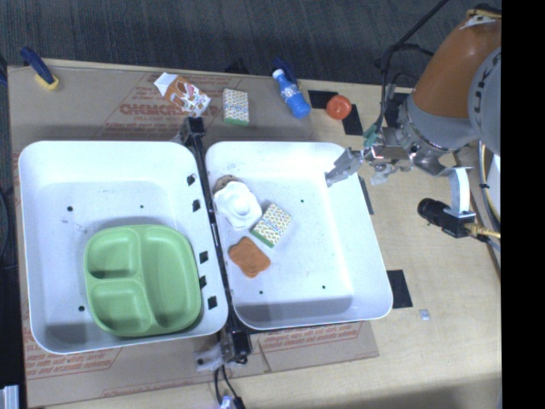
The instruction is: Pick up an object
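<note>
Bright overhead light, glare on bins (281, 156) (slightly soft)

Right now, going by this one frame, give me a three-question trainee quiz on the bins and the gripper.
1. True or false: the green tray lies in the left bin.
2. Which lies nearest the right bin's front wall? A) white object B) orange-brown piece C) patterned block
3. Fill in: the gripper hovers by the right bin's ____ rim.

Key: 1 true; 2 B; 3 far right. Nothing sits between the fingers.
</note>
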`<action>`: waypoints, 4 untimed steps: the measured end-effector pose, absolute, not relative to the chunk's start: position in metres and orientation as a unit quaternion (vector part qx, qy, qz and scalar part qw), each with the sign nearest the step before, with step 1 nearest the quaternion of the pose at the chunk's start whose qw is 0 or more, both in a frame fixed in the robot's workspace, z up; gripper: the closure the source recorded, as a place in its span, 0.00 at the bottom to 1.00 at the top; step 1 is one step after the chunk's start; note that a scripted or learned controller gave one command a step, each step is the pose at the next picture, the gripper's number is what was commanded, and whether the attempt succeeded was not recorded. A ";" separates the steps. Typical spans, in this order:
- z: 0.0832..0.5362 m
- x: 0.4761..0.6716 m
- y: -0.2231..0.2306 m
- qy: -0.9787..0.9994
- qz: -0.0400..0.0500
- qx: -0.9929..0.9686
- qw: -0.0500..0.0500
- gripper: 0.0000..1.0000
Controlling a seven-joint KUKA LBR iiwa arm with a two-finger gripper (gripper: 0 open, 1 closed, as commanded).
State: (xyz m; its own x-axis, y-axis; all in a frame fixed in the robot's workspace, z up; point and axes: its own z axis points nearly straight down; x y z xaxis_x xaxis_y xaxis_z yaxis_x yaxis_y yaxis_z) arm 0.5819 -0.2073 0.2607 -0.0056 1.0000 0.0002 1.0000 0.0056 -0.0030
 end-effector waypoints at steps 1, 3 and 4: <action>0.119 0.533 -0.208 -0.709 0.001 -0.705 0.003 0.00; 0.092 0.495 -0.090 -0.710 0.001 -0.704 0.002 0.00; 0.187 0.547 -0.189 -0.708 0.000 -0.706 -0.002 0.00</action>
